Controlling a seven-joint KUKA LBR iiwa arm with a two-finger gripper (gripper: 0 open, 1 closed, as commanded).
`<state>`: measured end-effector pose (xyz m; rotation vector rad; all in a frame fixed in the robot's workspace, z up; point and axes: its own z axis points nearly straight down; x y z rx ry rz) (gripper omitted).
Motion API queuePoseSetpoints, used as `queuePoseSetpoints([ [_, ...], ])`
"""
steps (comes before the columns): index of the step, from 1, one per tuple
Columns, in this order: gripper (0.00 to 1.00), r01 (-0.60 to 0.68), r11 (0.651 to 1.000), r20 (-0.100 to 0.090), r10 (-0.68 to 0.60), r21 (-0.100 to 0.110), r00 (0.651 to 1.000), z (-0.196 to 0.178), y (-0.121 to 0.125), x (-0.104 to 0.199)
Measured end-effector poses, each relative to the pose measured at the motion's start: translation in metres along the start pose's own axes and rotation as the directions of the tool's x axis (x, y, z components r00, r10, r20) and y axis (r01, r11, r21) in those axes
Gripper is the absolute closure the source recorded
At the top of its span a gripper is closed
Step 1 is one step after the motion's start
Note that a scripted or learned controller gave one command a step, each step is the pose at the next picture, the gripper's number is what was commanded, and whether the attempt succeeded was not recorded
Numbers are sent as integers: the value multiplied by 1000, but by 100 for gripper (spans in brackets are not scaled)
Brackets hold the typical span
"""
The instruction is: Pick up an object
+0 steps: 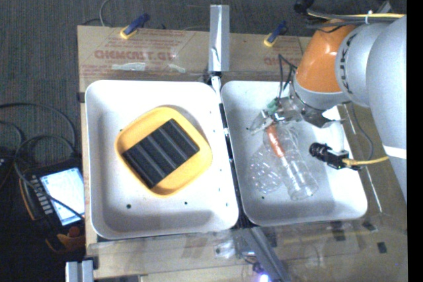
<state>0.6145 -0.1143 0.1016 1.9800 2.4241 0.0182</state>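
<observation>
A clear plastic bottle [291, 165] with a red strip inside lies slantwise in the right bin [350, 205]. A crumpled clear plastic piece [263, 174] rests against its left side. In the left bin [99, 142] sits a yellow block with a black ribbed top [163, 150]. My gripper [271, 115] is low in the right bin's far half, right at the bottle's upper end, below the arm's orange band [320, 69]. Whether it touches the bottle is not visible.
A black cable plug [325, 152] hangs by the arm over the right bin's right side. A metal post [219, 36] stands behind the ridge between the bins. Blue clamps [134, 25] hold the cardboard at the back.
</observation>
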Motion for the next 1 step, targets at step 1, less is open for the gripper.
queuePoseSetpoints([
  [1, 100, 77, 997, -4, -77, 16, 997, -81, 32, 25],
])
